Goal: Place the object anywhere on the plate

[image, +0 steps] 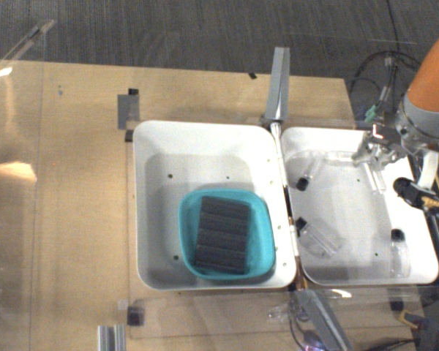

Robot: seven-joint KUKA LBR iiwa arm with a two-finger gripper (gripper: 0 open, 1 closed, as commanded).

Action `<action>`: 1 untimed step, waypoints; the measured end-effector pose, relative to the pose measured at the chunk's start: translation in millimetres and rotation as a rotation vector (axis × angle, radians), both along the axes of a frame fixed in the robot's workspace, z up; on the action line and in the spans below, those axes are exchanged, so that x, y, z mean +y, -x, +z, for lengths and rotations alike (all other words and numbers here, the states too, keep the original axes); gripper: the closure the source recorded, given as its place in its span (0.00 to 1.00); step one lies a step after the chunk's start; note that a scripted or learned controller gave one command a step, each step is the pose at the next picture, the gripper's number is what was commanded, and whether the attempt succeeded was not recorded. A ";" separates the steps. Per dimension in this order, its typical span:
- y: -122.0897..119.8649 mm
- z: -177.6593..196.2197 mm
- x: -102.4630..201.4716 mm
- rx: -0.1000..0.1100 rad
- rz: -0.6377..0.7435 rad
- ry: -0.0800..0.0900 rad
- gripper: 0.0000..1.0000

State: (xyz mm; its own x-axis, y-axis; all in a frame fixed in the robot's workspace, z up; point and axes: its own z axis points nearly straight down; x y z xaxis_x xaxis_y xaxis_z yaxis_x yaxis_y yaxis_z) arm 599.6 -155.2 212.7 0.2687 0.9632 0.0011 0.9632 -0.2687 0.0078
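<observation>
Block (222, 234), dark and ribbed, lies on the teal plate (262, 229) at the left bin's (150, 196) front edge. Gripper (374, 154) over right bin's (351, 218) back right corner; grip state unclear.

The teal plate (262, 225) looks like smooth plastic, and the dark ribbed block (222, 234) on it looks matt, like foam. Both white bins (205, 141) have a glossy plastic look on the pale wooden bench (66, 218).

two white bins (150, 196), wooden bench (58, 218), grey carpet (168, 13)
</observation>
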 end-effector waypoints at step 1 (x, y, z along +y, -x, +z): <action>62.5 -28.8 79.4 0.006 -0.149 -0.003 1.00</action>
State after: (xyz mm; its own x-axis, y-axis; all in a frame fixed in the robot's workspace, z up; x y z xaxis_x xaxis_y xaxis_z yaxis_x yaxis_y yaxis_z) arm 537.1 -75.7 183.9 0.4090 0.9125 0.0014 0.9125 -0.4090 0.0010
